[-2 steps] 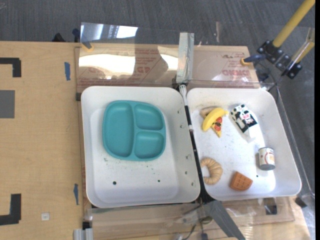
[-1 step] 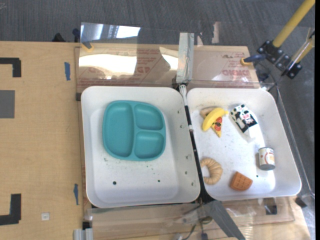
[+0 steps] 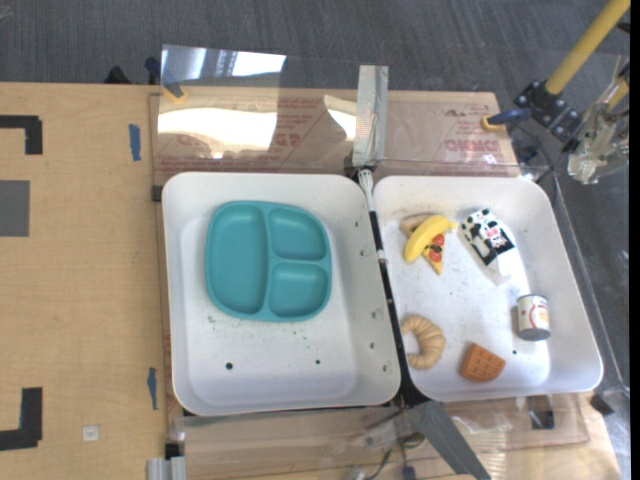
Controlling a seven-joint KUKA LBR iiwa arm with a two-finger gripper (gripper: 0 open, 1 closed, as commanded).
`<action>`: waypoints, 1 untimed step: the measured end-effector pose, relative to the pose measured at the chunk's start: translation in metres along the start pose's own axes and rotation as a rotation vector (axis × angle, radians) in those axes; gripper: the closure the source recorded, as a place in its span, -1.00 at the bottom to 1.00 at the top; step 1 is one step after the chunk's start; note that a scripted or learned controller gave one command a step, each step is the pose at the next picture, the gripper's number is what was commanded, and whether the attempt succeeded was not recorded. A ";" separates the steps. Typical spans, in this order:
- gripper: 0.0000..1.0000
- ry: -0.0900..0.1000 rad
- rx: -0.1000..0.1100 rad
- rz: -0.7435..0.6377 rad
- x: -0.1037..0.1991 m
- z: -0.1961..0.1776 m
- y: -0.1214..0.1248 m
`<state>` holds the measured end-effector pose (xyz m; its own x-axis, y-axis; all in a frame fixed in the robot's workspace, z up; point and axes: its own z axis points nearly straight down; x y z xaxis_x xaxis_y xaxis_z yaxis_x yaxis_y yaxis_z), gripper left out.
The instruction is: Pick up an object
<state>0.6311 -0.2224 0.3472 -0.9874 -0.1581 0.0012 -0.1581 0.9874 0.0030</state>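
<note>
Here we look down on two shallow white bins side by side. The left bin (image 3: 190,368) holds a teal divided plate (image 3: 268,260) in its upper middle, with a few dark specks on the bare floor below it. The right bin (image 3: 570,298) carries the loose things: a yellow banana (image 3: 425,236) toward its upper left, touching a small pizza slice (image 3: 435,256) just below it; a black-and-white carton (image 3: 489,236) to the right of those, lying tilted; a small can (image 3: 532,317) on its side near the right wall; a croissant (image 3: 426,340) at the lower left; and an orange waffle piece (image 3: 482,363) just to its right. At the upper right edge of the frame we see the gripper (image 3: 598,153), well outside the bins and above the bench's far corner. It is blurred and partly cut by the frame, so we cannot tell how its jaws stand.
</note>
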 end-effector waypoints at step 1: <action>1.00 -0.014 0.006 0.208 -0.037 -0.046 -0.005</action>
<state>0.6684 -0.2217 0.3933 -0.9987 0.0491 -0.0123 0.0492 0.9988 -0.0015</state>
